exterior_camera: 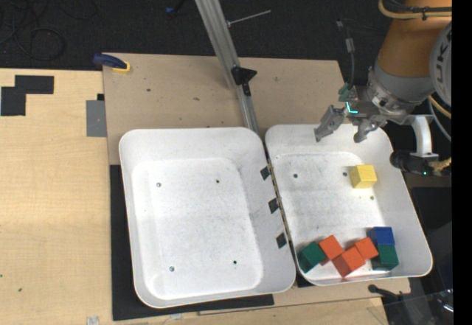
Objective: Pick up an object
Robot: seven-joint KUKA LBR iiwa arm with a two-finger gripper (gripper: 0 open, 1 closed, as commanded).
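Nearest to me, along the front edge of the right bin [409, 213], I see a tight cluster of blocks: a green block [312, 254] at the left end, an orange block [330, 246] touching it, a larger orange block [349, 258] beside that, then a blue block [383, 235] stacked against a dark green block [388, 256] at the right corner. Further in, a yellow block [363, 175] sits alone on the bin floor, well apart from the cluster. The left bin [147, 147] lies beside the right one, their rims touching along the middle.

At the far rim of the right bin I have the gripper [346, 128], fingers spread with nothing between them, hanging above the bin's back edge and beyond the yellow block. Behind it rises the arm's orange band [413, 29]. Farther back, a slanted aluminium rail [217, 29] leans over the wooden bench [51, 191].
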